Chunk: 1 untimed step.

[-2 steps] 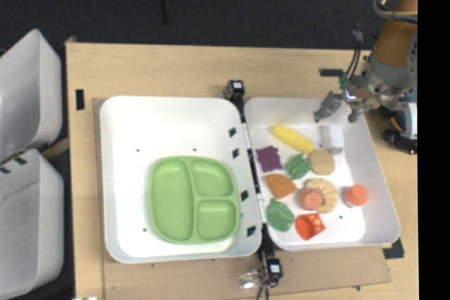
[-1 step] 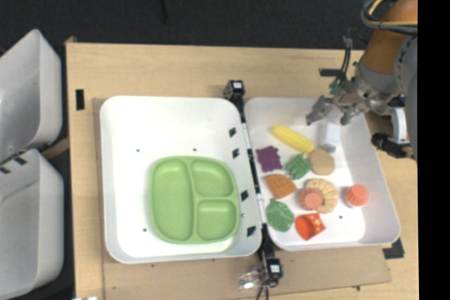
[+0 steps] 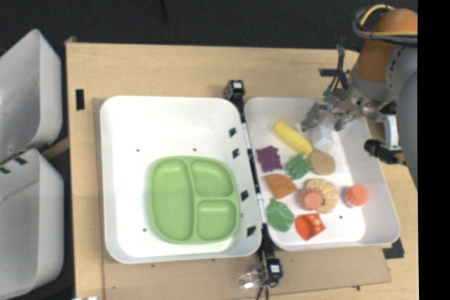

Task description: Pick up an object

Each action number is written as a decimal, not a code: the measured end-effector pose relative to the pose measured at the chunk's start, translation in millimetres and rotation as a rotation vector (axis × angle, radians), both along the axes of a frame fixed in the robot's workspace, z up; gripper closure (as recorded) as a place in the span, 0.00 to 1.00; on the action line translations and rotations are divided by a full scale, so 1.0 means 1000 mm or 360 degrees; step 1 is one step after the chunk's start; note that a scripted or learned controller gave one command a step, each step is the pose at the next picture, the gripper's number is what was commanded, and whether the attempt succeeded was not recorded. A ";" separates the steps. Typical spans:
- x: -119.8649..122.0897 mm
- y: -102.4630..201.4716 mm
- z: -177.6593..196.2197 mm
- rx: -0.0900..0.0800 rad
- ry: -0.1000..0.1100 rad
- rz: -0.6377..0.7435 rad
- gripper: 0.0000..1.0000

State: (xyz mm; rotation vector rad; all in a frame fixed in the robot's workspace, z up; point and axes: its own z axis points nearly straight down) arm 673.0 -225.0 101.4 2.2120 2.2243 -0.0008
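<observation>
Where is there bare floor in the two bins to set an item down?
Left white bin: bare strip behind and left of the green divided plate. Right white bin: crowded mid-floor from yellow corn to red pepper; bare near right edge beyond the orange ball.

Two white bins (image 3: 126, 123), one green tray (image 3: 193, 200), nine toy foods (image 3: 292, 137) (all right).

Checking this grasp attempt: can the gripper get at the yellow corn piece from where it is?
Probably yes. The gripper hovers just right of the yellow corn piece, whose upper side lies uncovered; only the purple piece and tan piece sit nearby.

Toy foods (image 3: 302, 183) clustered in right bin (image 3: 376, 218); yellow corn (image 3: 292, 138) topmost.
</observation>
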 end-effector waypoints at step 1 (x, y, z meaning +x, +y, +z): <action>0.000 -0.001 0.010 -0.0005 0.0000 0.0006 1.00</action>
